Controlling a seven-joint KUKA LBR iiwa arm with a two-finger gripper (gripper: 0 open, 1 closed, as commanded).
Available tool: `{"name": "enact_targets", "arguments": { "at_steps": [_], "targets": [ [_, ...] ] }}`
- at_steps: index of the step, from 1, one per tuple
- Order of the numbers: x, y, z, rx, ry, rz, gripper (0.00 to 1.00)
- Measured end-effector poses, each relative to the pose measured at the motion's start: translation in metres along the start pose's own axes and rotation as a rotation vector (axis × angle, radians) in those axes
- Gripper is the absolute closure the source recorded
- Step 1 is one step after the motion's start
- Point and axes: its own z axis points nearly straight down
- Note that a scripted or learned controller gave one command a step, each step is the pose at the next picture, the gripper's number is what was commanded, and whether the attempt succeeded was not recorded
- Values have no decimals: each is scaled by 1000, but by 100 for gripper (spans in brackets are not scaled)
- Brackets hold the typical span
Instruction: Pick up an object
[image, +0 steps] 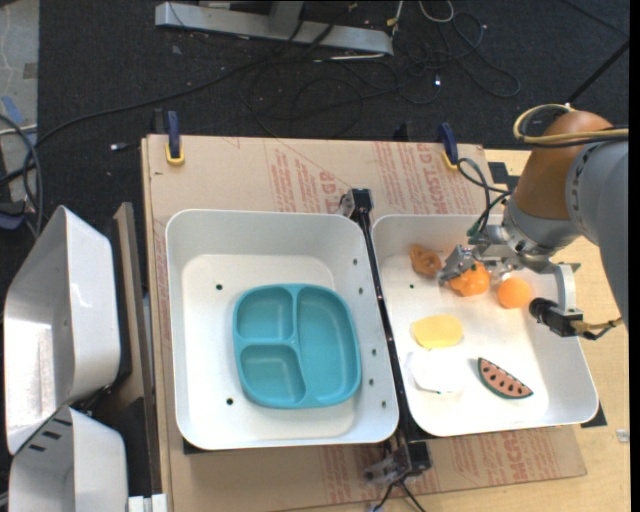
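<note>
The gripper (468, 266) seems pinched on the small round orange fruit (470, 281), at the right bin's (570, 385) twelve o'clock; lift straight, slowly.

Right bin (570, 385): the gripper (468, 262) sits low at its 12 o'clock, hemmed by an orange piece (426, 261) at 9 o'clock, an orange ball (514, 292) at 4 o'clock and another orange piece (470, 282) touching beneath it. Yellow disc (438, 331), white piece (436, 373) and watermelon slice (503, 378) crowd the 6 o'clock floor. Left bin (190, 300): a blue tray (296, 344) fills the centre; bare floor rings it.
</note>
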Motion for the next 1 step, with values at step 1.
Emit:
{"name": "enact_targets", "arguments": {
  "at_steps": [1],
  "targets": [
    [0,1,-12,-3,0,0,100]
  ]
}}
